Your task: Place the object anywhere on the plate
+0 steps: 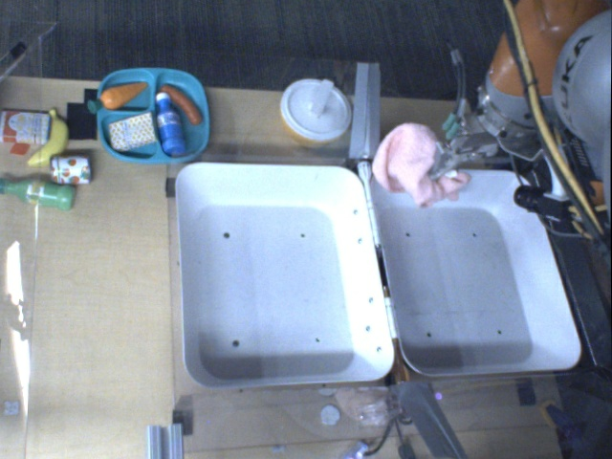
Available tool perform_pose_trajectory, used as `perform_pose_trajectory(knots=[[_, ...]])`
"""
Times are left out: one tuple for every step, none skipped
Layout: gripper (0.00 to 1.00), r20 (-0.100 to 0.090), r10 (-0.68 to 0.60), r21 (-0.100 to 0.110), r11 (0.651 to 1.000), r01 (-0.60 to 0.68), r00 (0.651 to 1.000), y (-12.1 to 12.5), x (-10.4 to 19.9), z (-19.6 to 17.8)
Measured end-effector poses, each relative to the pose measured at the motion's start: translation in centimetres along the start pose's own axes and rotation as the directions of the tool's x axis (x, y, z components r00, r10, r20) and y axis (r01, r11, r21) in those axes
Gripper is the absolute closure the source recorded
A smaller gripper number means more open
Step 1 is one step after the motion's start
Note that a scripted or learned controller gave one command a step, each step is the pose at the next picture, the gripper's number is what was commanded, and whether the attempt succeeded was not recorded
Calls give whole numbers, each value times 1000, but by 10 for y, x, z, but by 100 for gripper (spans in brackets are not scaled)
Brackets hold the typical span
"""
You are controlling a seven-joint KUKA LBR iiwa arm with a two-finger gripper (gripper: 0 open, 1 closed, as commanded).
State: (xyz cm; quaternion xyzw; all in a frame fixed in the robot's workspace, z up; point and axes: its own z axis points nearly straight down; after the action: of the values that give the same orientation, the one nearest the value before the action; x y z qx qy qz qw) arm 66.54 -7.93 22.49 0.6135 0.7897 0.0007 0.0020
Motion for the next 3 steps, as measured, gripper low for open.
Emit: perform_pose_trajectory(knots=[[100, -2, -394, 0, 919, 394, 919, -6, 58, 4], [100, -2, -722, -2, 692, 722, 692, -14, 109, 13], [100, -2, -935, -3, 356, 935, 356, -34, 157, 15]])
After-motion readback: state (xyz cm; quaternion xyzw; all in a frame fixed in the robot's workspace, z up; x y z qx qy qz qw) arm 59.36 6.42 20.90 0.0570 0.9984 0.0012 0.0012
